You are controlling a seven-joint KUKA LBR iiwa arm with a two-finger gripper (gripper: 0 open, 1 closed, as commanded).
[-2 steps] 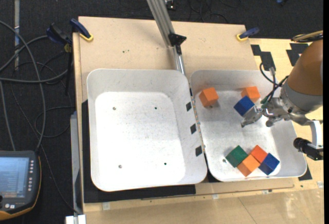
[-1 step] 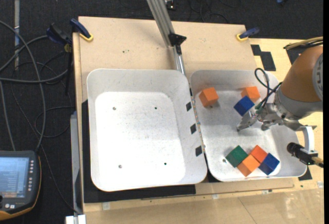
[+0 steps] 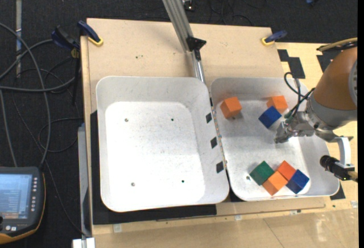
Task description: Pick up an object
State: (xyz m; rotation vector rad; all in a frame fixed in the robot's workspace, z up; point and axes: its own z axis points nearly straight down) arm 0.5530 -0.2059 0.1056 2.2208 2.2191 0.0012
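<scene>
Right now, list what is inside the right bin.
The right bin holds seven blocks: three orange, one alone, three blue and one green. The hand covers the floor beneath it.

No legible text, label, brand, number or sign appears on any surface. The pendant (image 3: 17, 201) screen at lower left shows lines too small to read.

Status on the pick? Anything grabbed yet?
Done: the arm has reached into the right bin, and the claw sits low just below the blue cube. In hand: nothing visibly held. Left: the whole grasp and lift. Both orange cubes up top and the green-orange-blue cluster rest on the bin floor.
</scene>
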